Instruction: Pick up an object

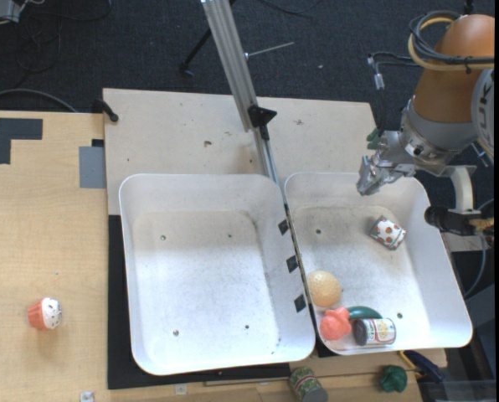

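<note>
My gripper (368,182) hangs over the far edge of the right bin (438,249), high above its floor, with nothing visible between its fingers. In that bin lie a small white and red object (388,232) near the right wall, a tan ball (324,288) by the divider, a pink-red soft toy (335,324), a dark green item (365,311) and a small jar with a dark lid (373,332) at the near edge. The white and red object lies below and a little right of the gripper.
The left bin (141,224) sits beside the right one. A slanted metal rail (237,65) runs down to the divider between them. On the wooden bench at the left lies a small orange and white toy (45,313). Two dark green things (392,378) lie in front of the bins.
</note>
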`<state>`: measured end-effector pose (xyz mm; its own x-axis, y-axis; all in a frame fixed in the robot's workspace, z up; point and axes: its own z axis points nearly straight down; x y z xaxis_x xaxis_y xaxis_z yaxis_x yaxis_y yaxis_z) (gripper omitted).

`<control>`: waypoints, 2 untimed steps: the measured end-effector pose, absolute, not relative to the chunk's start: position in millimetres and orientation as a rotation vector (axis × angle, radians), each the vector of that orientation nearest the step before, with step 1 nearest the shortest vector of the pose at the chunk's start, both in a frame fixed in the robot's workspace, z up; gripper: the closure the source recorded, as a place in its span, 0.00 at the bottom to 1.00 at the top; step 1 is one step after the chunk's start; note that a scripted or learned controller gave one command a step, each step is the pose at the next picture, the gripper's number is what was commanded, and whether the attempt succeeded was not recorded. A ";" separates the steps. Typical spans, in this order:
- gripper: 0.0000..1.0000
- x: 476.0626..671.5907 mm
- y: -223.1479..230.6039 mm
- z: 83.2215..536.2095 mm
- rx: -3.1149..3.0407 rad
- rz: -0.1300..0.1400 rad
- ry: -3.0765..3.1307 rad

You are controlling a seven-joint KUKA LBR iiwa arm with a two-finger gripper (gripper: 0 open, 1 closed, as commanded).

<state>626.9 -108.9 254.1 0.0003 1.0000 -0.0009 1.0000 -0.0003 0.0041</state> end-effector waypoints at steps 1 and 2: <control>1.00 606.5 -67.6 242.0 2.222 -0.003 2.228; 1.00 588.9 -13.7 229.9 2.221 -0.004 2.230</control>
